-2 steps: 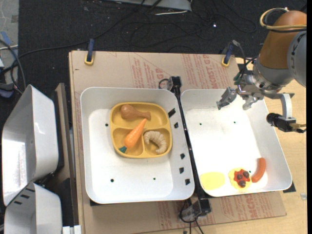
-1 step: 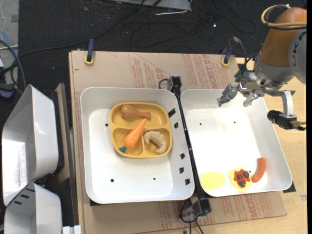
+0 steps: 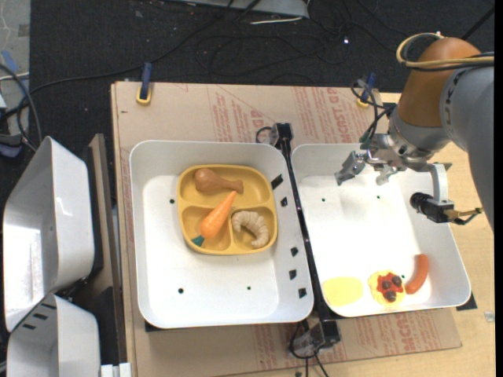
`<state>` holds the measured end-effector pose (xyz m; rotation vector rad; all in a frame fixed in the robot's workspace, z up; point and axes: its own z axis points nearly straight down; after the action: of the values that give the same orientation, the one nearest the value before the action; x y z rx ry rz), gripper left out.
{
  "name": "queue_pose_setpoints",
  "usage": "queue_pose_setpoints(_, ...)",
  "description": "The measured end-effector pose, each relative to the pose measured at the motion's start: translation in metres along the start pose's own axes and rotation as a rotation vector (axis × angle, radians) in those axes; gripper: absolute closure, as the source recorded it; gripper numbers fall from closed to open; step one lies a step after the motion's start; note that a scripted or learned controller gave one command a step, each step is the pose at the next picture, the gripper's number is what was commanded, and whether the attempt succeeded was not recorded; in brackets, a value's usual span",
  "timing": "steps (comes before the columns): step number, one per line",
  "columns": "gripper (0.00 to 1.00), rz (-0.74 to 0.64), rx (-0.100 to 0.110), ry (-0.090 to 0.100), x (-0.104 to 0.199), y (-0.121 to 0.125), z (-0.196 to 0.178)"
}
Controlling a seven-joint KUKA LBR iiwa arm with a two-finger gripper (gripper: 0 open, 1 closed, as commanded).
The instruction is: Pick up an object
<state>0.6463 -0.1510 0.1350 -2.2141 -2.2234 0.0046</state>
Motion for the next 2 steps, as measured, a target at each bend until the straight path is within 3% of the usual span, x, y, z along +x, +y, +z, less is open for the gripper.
queue_pose_setpoints(1, 0.00, 0.001, -0.003, -0.001, 0.001, 0.000, 0.045)
queue_pose_setpoints(2, 1.00, -0.001, -0.007, -0.002, 0.001, 0.001, 0.032)
